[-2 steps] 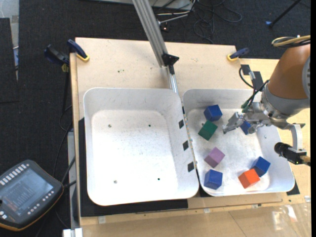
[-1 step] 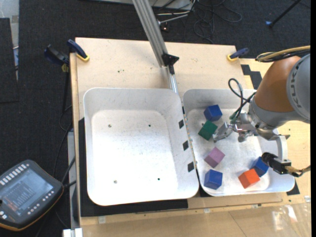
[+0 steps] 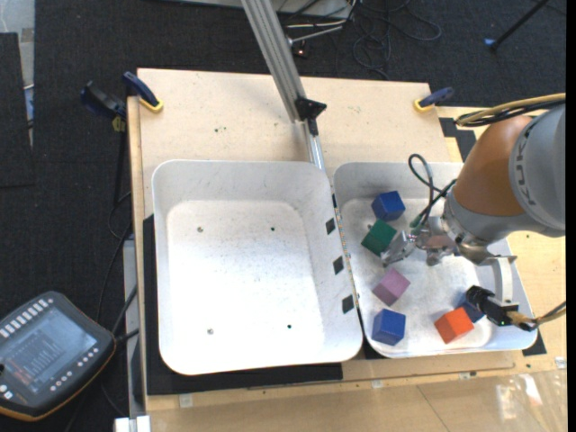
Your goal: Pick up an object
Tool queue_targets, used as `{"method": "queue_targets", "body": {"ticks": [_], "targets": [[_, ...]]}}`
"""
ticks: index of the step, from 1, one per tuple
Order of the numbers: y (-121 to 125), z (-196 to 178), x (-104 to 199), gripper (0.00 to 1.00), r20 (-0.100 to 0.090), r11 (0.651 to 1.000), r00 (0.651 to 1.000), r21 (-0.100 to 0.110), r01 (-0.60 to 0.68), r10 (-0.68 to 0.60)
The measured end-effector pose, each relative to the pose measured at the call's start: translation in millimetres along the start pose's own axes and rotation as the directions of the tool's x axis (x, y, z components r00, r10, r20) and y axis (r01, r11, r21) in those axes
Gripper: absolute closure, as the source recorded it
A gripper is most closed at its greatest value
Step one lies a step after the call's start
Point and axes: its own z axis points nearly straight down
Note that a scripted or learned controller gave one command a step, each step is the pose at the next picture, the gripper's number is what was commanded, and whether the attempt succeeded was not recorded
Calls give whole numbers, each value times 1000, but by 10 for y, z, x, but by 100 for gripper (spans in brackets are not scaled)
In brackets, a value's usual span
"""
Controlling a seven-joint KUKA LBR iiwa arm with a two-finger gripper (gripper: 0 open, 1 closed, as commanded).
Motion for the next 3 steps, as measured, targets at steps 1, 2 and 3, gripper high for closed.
{"method": "queue_targets", "body": {"ticks": [1, 2, 3], "targets": [[9, -118, -4, 100, 1, 1000, 1000, -5, 0, 0], [29, -580, -91, 100, 3, 1000, 1000, -8, -1, 1], [47, -1116, -94, 100, 3, 1000, 1000, -11, 2, -2]]}}
